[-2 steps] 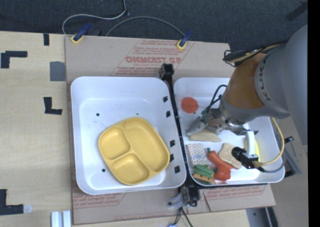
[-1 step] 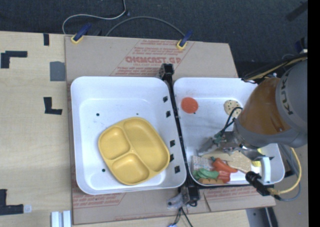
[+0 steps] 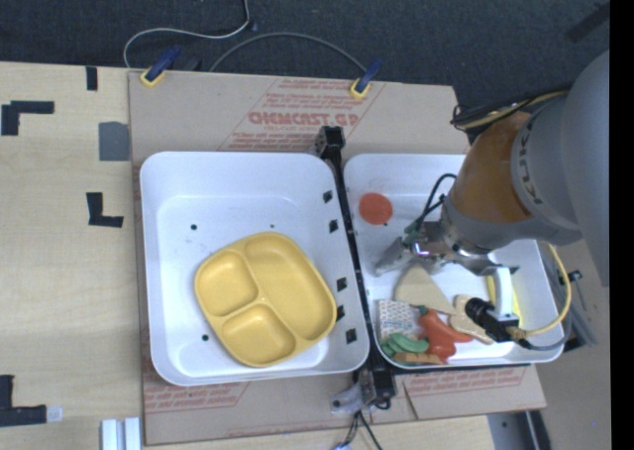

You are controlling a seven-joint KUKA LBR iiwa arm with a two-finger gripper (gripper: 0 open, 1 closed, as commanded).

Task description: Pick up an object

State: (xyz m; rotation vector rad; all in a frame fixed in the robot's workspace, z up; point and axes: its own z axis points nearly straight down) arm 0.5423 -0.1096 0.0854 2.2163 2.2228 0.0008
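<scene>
My gripper (image 3: 394,254) hangs low over the middle of the right bin (image 3: 396,170), reaching in from the right. A small orange-red round object (image 3: 374,207) lies just above and left of it, apart from it. Right below the gripper rests a pale beige wedge (image 3: 420,288). Along the bin's front edge lie a speckled white packet (image 3: 395,317), a green piece (image 3: 401,344), a red piece (image 3: 437,330) and a cream piece (image 3: 464,313), heaped close together. Nothing shows as held.
The left bin (image 3: 168,190) carries a yellow three-part plate (image 3: 264,296) in its front half. A black divider (image 3: 342,230) runs between the two bins. The arm's grey body and orange band (image 3: 495,175) cover the right bin's right side.
</scene>
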